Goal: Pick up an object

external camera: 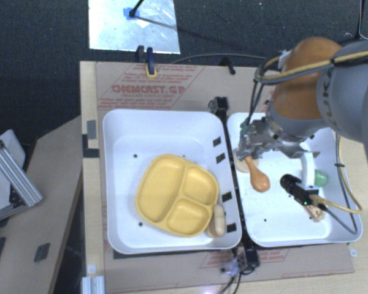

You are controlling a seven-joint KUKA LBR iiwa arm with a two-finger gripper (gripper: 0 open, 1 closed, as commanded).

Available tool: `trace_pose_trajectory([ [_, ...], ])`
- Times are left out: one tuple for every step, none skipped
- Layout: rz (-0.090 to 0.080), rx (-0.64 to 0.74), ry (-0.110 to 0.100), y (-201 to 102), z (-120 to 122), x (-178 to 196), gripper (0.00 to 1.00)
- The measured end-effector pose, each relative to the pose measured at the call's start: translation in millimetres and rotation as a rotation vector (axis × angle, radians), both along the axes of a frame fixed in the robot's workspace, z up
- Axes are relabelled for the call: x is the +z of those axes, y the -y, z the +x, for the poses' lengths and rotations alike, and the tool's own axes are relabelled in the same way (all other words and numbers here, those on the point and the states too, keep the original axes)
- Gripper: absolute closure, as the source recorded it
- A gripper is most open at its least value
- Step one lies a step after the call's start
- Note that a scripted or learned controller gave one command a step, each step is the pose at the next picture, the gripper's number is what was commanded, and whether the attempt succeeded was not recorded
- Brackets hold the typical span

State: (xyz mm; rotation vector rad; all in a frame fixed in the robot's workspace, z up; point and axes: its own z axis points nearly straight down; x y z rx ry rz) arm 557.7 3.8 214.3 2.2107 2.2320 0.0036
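- The bench (pixel 61 164) holds two white bins side by side, sitting on a brown board (pixel 172 81) with red letters.
- The left bin (pixel 165 124) has a big yellow plate (pixel 178 195) with three parts in it.
- A small pale lump (pixel 218 220) sits at the plate's 4 o'clock edge, touching it, near the wall between the bins.
- Little black clips (pixel 220 158) sit along that middle wall.
- The right bin (pixel 282 228) has a wooden spoon (pixel 256 175) in its 9 o'clock part, close to the middle wall.
- The spoon's round end points to 5 o'clock and its thin handle points up to 11 o'clock.
- A small green thing (pixel 319 178) lies at 3 o'clock from the spoon, well apart from it, with a white piece (pixel 308 166) just beside it.
- The grey arm (pixel 352 84) comes in from 3 o'clock and bends down over the right bin, with its orange band (pixel 303 72) up high.
- The hand (pixel 248 143) is low over the 10 o'clock part of the right bin, near the middle wall.
- The spoon's handle tip is just at the hand's 6 o'clock side.
- I cannot tell if the hand is spread or pressed together, and I cannot tell if it is touching the spoon.
- A shiny silver sheet (pixel 134 16) lies at 12 o'clock past the bench.
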Motion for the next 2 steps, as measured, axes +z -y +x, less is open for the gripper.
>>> trace_pose_trajectory([
  [0.001,0.001,-0.002,-54.8,-17.5,-5.1,1.0],
  [0.001,0.001,0.0,-103.4,-36.5,12.2,1.0],
])
